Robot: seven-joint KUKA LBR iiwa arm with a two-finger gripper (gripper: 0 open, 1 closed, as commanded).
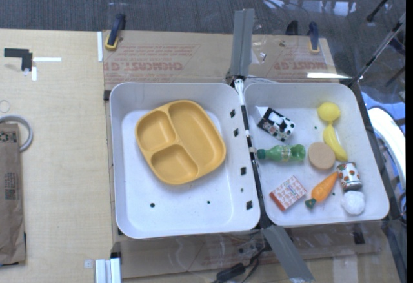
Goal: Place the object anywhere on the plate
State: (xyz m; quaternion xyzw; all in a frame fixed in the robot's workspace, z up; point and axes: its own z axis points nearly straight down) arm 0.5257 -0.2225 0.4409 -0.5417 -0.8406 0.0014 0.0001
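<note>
A yellow plate point(180, 141) with three compartments lies in the left bin point(129, 198), toward its upper middle. The right bin point(290, 98) holds several small items: a black and white toy cow point(276, 124), a green bottle point(281, 154) lying on its side, a lemon point(328, 112), a banana point(333, 142), a tan round disc point(321, 155), an orange carrot point(323, 188), a small red box point(288, 193), a small can point(350, 175) and a white ball point(353, 203).
A grey divider post point(242, 43) stands behind the seam between the bins. Cardboard point(168, 59) lies behind them with two clamps. A brown paper bag point(11, 191) sits at the far left of the wooden bench.
</note>
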